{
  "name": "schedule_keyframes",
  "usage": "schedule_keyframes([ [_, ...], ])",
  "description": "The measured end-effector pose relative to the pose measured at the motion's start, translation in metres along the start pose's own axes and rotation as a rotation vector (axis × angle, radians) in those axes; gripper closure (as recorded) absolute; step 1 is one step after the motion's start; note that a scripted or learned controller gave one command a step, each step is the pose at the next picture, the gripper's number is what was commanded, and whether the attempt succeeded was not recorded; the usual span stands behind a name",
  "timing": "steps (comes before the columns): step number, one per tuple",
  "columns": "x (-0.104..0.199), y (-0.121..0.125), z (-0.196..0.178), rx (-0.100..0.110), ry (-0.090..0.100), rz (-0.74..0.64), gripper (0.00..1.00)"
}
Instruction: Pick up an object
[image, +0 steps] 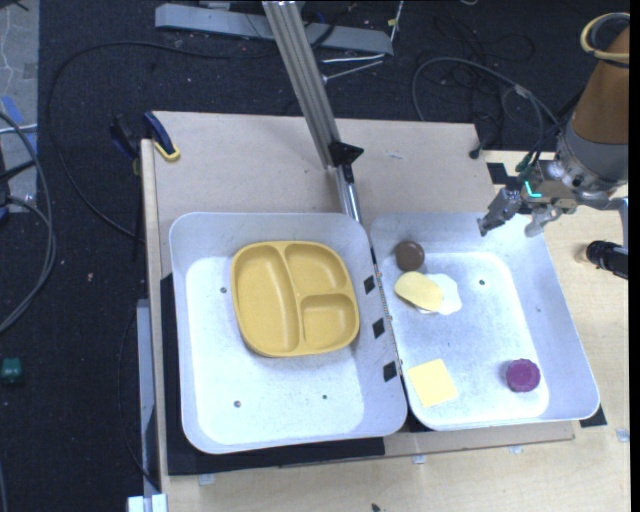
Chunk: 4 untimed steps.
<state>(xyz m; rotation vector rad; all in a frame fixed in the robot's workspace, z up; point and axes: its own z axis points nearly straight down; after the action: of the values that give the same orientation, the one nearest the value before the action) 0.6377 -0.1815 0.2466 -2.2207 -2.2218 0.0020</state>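
Two bins | jaws (511, 213) spread, holding nothing, over right bin (560, 330) rim | yellow tray (295, 298) in left bin (200, 300)

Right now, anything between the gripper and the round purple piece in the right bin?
Nothing visible. The gripper hangs above the right bin's far right corner, and the round purple piece lies near the front right, with bare bin floor between. The brown ball and pale yellow pieces sit off to the left.
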Motion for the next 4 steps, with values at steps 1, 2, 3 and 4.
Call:
schedule_keyframes([
  [1, 0.0, 0.0, -0.001, -0.002, 0.0, 0.0, 0.0],
  [2, -0.003, 0.002, 0.063, 0.004, 0.001, 0.001, 0.0],
  [3, -0.009, -0.007, 0.115, 0.003, 0.001, 0.002, 0.0],
  [4, -0.008, -0.006, 0.155, -0.003, 0.0, 0.002, 0.0],
])
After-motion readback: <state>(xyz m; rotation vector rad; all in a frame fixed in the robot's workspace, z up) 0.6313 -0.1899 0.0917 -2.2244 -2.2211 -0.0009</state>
